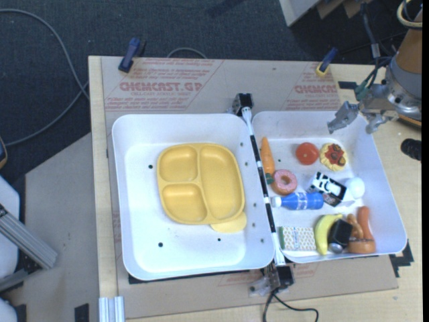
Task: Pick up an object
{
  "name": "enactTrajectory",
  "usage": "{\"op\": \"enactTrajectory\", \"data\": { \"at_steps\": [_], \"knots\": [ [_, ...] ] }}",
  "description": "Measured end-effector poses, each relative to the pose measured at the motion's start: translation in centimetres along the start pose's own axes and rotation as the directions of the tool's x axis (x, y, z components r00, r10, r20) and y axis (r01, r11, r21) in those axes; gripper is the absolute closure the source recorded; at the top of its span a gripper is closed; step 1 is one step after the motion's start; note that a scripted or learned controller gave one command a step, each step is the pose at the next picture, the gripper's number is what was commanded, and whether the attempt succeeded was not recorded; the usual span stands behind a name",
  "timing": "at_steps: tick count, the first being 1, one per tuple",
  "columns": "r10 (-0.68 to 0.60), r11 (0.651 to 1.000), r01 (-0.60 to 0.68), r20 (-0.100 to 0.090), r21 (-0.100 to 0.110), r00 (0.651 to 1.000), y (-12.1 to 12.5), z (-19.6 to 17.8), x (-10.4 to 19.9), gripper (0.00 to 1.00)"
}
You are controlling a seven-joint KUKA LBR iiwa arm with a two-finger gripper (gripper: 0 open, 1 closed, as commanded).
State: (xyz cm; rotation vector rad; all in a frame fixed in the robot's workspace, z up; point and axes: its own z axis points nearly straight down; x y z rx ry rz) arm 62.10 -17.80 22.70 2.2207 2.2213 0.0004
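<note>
Gripper (356,117) upper right of frame, above right bin (392,200), fingers spread, empty. Toys below crowded, touching: risk of nudging tomato (307,153), grabbing two, or slipping.

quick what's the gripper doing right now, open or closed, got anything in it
Gripper: jaws open, holding nothing, hovering above the far edge of the right bin, beyond the tomato.

Your grey arm (410,66) runs off the right edge. The small black object (341,233) covers part of the yellow banana (325,232); you can't identify it.
</note>
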Motion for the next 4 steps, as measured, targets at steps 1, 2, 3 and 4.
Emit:
{"op": "enactTrajectory", "data": {
  "at_steps": [1, 2, 3, 4],
  "knots": [
    [-0.001, 1.0, 0.001, -0.002, 0.004, 1.0, 3.5, 7.4, 5.5, 0.0],
    [0.001, 1.0, -0.001, -0.001, 0.003, 1.0, -0.2, 14.3, 5.0, 0.0],
    [0.001, 1.0, -0.001, 0.0, 0.0, 1.0, -0.1, 13.2, 5.0, 1.0],
    [-0.002, 1.0, 0.002, -0.001, -0.001, 1.0, -1.5, 4.1, 14.7, 1.0]
  ]
}}
